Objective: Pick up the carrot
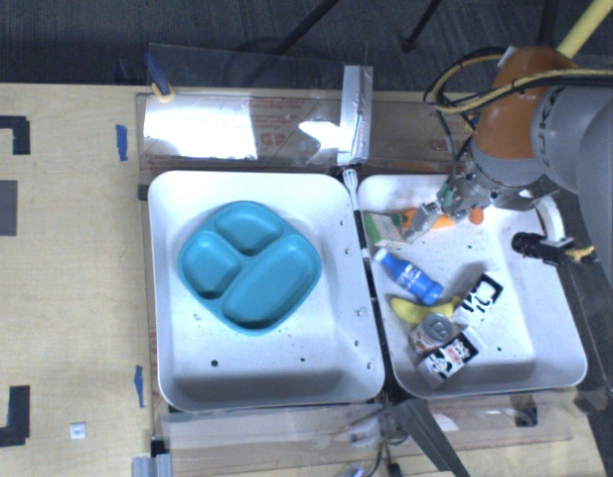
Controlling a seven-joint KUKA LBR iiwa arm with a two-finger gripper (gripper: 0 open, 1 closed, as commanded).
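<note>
Pale wooden bench [58, 266] under dark carpet along the top edge, with two shallow white bins side by side at the middle. Low over the far end of the right bin [525, 336], the gripper [457, 199], tip down among the clutter; open or clenched, impossible to tell from this slant. Just beside and below the tip, touching it or very nearly so, the carrot [442, 221], a small orange piece near the bin's far wall. No telling whether gripped or merely lying against the tip.

Left of the carrot, a green packet [388, 229] close to the wall between the bins. Nearer the camera, a blue bottle [410, 279] lying on its side at a slant. Below it, a yellow item [413, 311], partly tucked under its neighbours. To the right, a black-and-white box [481, 296], tilted, and a second printed box [448, 353] at the bin's near end.

Above the gripper, the orange band [510, 117] and the grey arm [579, 147], entering from the right with looped cables over the wrist.

In the left bin [177, 366], well apart from all that, a blue divided plate [248, 264], flat on the floor of the bin. Behind both bins, a shiny clear sheet [236, 132].
</note>
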